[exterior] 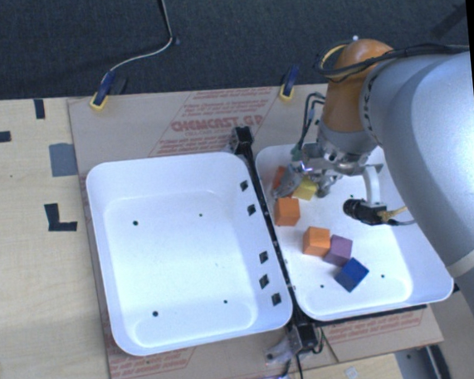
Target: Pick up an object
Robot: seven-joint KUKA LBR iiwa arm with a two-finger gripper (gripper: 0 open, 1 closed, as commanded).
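Camera view looked down on the right bin (415,294), where the gripper (309,177) hung low over the far left part of the floor, close to the wall shared with the left bin (108,238). Just below it, touching or nearly touching its tip, lay a small yellow block (306,192). The gripper body covered the block's upper side, so its long axis and the way it pointed could not be made out; what showed was a short, roughly square face. Whether the gripper was open, closed or clamped on the block could not be told from this angle.

Beside the gripper, towards the far left corner, a reddish-orange piece (279,177) was half hidden and its shape was unclear. An orange cube (287,212) sat just beside the yellow block, against the left wall, with its edges about square to that wall. Nearer the middle of the floor a second orange cube (316,241) touched a purple cube (339,249), and a blue cube (352,274) lay just beyond the purple one towards the near edge, turned corner-on to the walls.

The grey arm (423,125) covered the bin's far right corner and much of its right edge. Both bins stood on a brown cardboard sheet (205,121).
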